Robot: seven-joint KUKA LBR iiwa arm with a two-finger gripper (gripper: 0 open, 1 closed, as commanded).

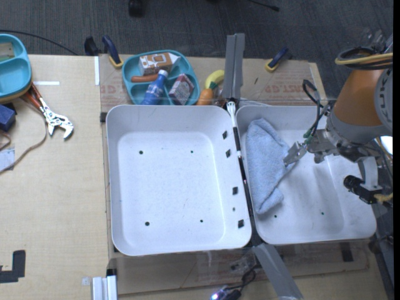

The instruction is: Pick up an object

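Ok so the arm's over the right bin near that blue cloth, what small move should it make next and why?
Probably shift the gripper a little toward the light blue cloth and lower it. The cloth lies crumpled along the left side of the right bin, and the gripper sits just off its right edge, with nothing visibly between the fingers.

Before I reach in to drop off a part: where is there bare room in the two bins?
The left bin offers a bare floor, wall to wall. In the right bin, the light blue towel fills the left side, and the tool hangs beside it. Bare floor lies between towel and right wall, mostly toward the near edge.
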